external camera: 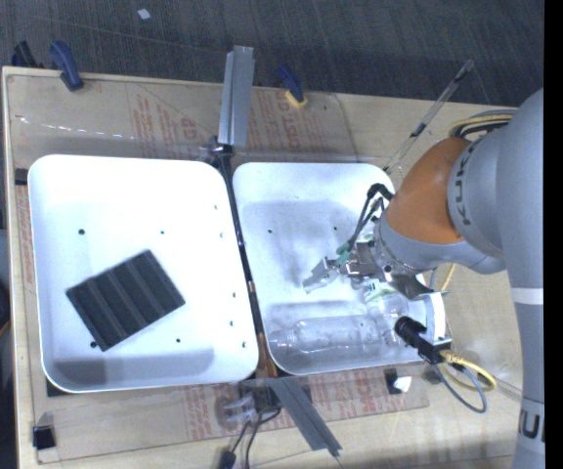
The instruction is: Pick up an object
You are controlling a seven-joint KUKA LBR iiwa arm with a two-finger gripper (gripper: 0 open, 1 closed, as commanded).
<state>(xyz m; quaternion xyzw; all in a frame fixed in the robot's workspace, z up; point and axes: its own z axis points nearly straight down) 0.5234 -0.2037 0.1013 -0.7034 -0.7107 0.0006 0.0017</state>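
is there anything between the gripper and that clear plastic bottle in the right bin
Nothing visible stands between them. The gripper is over the right bin, and the clear bottle lies on its side just below it in the view, along the bin's near edge, with bare white floor between.
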